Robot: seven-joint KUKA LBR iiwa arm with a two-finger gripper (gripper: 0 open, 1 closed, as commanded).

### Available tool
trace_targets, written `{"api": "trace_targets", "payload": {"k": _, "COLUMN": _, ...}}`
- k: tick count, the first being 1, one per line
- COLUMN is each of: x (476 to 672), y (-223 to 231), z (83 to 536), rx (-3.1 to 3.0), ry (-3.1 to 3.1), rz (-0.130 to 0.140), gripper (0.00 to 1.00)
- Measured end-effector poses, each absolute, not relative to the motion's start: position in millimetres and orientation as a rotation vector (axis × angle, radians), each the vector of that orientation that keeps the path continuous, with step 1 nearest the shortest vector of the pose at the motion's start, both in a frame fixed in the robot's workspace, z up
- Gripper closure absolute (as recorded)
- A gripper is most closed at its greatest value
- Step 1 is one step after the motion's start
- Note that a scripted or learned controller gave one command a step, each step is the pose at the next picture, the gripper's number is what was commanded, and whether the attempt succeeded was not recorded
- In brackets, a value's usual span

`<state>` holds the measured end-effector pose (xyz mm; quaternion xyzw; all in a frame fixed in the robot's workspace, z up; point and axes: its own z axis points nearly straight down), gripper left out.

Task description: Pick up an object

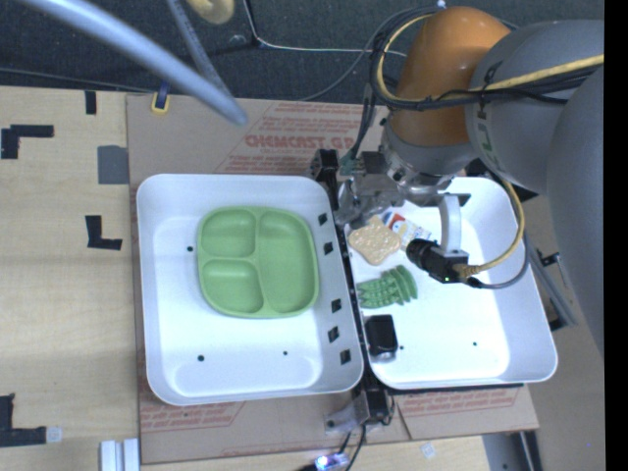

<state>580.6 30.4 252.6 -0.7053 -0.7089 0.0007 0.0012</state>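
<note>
Small black block nearest in right white bin, green ridged toy beyond; hand low over tan cracker-like piece, grip state cannot tell; advise centring on it before closing

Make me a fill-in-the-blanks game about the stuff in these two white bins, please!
1. The green divided plate lies in the ____ bin.
2. That plate has ____ compartments.
3. The green ridged toy lies between the tan cracker-like piece and the small ____ block.
4. The band above the gripper is coloured ____.

Missing words: left; three; black; orange
</note>
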Motion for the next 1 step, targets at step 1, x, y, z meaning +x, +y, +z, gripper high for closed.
{"api": "trace_targets", "payload": {"k": 1, "x": 548.8, "y": 74.6, "z": 243.8, "rx": -2.214, "ry": -2.224, "rz": 0.005, "gripper": 1.00}}
